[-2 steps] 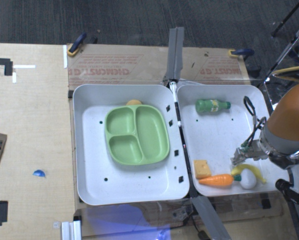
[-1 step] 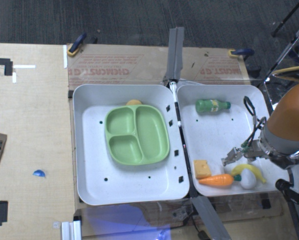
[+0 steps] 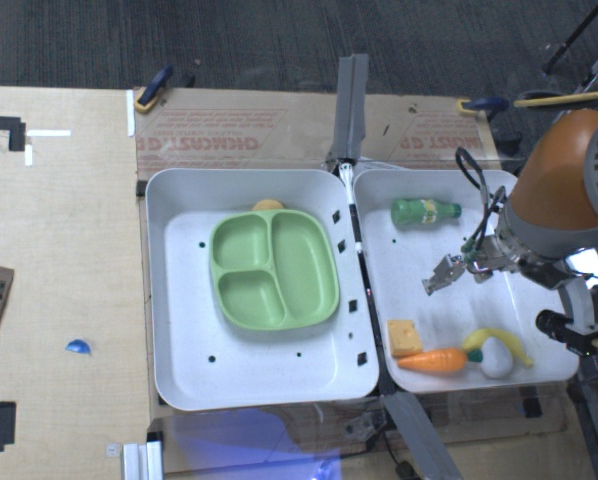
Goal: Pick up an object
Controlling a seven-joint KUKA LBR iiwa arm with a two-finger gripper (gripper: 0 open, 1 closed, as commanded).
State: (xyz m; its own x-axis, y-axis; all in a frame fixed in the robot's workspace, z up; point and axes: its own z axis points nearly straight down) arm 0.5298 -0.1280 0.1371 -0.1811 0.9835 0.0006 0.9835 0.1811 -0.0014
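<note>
- Objects for picking lie in the right bin (image 3: 419,323): we count one green bottle (image 3: 426,211) on its side near the far wall, and a cluster at the near wall of one carrot (image 3: 434,361), one yellow block (image 3: 404,337), one banana (image 3: 501,343) and one white ball (image 3: 496,361).
- Bins number two, side by side; the left bin (image 3: 179,298) bears one green tray (image 3: 275,268) with three compartments, and a small yellow thing peeks out behind its far edge, too hidden to name.
- We see one arm (image 3: 559,178) reaching in from the right, with its gripper (image 3: 441,274) over bare floor in the middle of the right bin, between the bottle and the cluster, touching neither.
- We judge its fingers slightly spread and pinching nothing, though they are small and partly blurred.
- We judge the bottle the cleaner target: it lies apart from everything else, so the fingers should straddle its narrow width, not its length.
- We reckon the cluster riskier, since carrot, block, banana and ball touch or crowd each other against the wall.
</note>
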